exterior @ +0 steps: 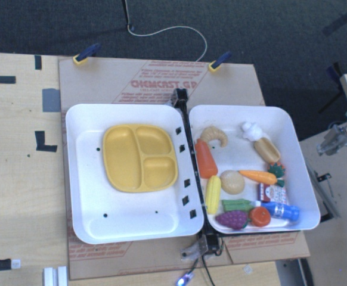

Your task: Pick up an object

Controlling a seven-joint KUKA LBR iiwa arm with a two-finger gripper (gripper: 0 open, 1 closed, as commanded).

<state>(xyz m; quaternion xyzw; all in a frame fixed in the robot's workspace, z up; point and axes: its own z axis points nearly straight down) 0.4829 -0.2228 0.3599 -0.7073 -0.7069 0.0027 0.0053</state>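
The right white bin holds several toy foods. Along its left side lie a croissant, a red sausage and a yellow corn cob. A hot dog bun, a small white piece and a carrot lie to the right, with a beige round piece in the middle. Purple grapes, a green piece, a tomato, a blue bottle and a red carton crowd the near edge.
The left white bin holds a yellow divided plate. Both bins rest on a cardboard sheet clamped at the back. A cable loops beyond it. Grey metal hardware stands at the right edge.
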